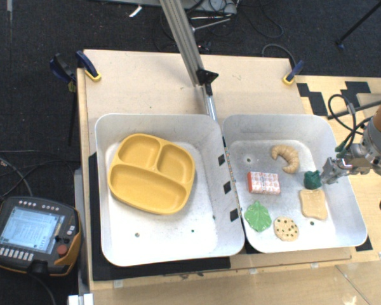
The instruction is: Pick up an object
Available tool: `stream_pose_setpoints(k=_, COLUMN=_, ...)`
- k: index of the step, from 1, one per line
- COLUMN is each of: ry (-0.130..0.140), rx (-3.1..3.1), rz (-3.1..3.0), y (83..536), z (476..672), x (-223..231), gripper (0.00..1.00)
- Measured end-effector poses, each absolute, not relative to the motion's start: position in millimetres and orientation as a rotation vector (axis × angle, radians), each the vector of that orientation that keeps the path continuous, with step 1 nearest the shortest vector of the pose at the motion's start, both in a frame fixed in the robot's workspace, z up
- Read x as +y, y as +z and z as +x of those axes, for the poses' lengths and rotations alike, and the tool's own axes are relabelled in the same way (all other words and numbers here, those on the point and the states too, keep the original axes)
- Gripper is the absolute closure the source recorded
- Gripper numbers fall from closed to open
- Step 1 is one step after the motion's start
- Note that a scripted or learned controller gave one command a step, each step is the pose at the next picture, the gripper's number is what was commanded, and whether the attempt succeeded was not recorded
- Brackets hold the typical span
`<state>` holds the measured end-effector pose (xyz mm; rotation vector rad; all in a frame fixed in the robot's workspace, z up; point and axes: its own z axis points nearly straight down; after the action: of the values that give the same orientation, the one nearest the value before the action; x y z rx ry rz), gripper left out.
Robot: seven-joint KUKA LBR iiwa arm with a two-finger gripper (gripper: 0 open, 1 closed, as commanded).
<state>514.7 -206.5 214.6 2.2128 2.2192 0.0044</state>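
Two white bins sit on the desk (146,81). Near the right bin's (343,164) right edge, the end effector (327,174) touches a dark green object (312,180); grip state unclear.

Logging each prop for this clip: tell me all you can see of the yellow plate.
The yellow plate is a rounded-square plastic-looking tray with three compartments, one large and two smaller, all bare. It lies flat, right side up, slightly turned, in the left bin, toward its upper middle. It touches the bin floor and nothing else.
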Motion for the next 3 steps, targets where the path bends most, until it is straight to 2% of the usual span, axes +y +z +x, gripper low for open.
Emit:
stream_pose_setpoints(k=1, ry=0.003, rx=2.221, rz=2.213, y=251.5, z=516.4, x=-206.6, gripper=1.0)
stream_pose_setpoints(k=3, ry=0.002, rx=2.231, rz=2.213, y=249.2, z=523.9, x=-102.5, gripper=1.0)
